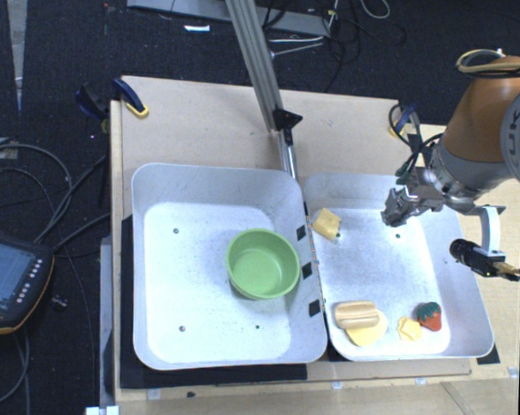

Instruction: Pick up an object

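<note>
End effector (pixel 399 208) over upper part of right bin (pixel 463 280), dark and small from this angle; cannot tell open or closed, nothing seen gripped. Hangs from grey wrist below orange band of arm (pixel 492 118), reaching in from right. Black-and-white fitting (pixel 482 252) with cable sticks out just under wrist, over right rim of same bin.

Nearest object: pale yellow block (pixel 327 223), to left of end effector, near upper-left corner of right bin, close to divider edge, apart from end effector. Lower in same bin: tan hot-dog-like toy (pixel 357 314) lying on yellow piece (pixel 366 333), touching. Beside those to right, small yellow chunk (pixel 409 329), and red strawberry-like toy (pixel 429 316) with green top, just beside chunk near lower-right corner. All well apart from end effector.

Left bin (pixel 155 241) holds green bowl (pixel 263 263), upright, toward right of centre. Black clips along seam between bins.

Both bins on tan worktop (pixel 203 122). Blue-and-yellow clamp (pixel 127 98) at upper-left corner of worktop, another (pixel 403 121) at upper-right. Slanted metal pole (pixel 258 65) runs from top of view down to seam between bins. Dark floor around, cables, handheld pendant (pixel 7 282) with screen at left edge.
</note>
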{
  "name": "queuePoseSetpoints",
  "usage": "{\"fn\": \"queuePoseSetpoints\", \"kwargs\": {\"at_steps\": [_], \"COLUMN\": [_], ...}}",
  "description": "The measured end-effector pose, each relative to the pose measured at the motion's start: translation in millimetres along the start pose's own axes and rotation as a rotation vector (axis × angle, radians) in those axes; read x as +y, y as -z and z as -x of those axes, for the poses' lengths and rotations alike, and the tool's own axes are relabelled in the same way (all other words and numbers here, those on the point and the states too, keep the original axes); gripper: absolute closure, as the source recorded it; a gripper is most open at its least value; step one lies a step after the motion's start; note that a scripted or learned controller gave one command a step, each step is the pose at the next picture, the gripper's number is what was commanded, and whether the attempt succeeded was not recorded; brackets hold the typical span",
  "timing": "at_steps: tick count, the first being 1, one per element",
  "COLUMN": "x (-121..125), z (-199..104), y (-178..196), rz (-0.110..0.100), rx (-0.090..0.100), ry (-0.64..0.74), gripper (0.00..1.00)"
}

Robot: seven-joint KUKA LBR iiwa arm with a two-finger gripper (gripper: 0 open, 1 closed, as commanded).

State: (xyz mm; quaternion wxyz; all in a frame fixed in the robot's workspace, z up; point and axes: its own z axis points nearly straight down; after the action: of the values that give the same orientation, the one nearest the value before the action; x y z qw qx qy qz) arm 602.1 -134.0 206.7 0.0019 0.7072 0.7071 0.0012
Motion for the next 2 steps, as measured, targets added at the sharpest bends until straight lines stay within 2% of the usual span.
{"fn": "queuePoseSetpoints", "kwargs": {"at_steps": [1,2], "x": [0,-2], "z": [0,-55], "y": [15,23], "rz": [-0.003,-0.004], "rx": [0.001,0.002], "ry": [0.0,0.005], "gripper": [1.0,1.0]}}
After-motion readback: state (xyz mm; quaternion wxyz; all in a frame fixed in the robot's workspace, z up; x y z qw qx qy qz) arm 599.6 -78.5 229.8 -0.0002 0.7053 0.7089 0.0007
